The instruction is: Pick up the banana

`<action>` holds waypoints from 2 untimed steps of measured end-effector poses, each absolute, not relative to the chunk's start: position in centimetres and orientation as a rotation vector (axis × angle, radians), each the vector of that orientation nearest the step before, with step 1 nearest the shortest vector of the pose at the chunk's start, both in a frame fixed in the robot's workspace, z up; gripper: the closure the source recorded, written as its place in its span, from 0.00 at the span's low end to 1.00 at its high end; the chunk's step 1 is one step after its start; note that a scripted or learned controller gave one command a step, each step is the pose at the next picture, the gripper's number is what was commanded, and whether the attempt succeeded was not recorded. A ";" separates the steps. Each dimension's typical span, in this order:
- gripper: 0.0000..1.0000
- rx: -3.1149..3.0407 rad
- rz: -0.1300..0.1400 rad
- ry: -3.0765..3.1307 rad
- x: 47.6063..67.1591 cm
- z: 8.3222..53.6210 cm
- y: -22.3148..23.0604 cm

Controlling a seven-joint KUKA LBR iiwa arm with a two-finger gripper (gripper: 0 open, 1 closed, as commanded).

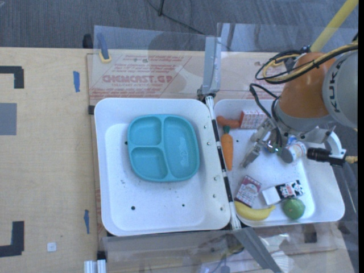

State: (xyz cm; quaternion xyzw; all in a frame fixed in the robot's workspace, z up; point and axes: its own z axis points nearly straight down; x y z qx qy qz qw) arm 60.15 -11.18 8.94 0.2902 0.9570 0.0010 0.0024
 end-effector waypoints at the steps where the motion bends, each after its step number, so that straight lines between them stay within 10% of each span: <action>1: 1.00 0.908 0.006 2.990 60.5 10.2 -11.2; 2: 1.00 1.102 0.002 2.937 57.1 18.6 -6.5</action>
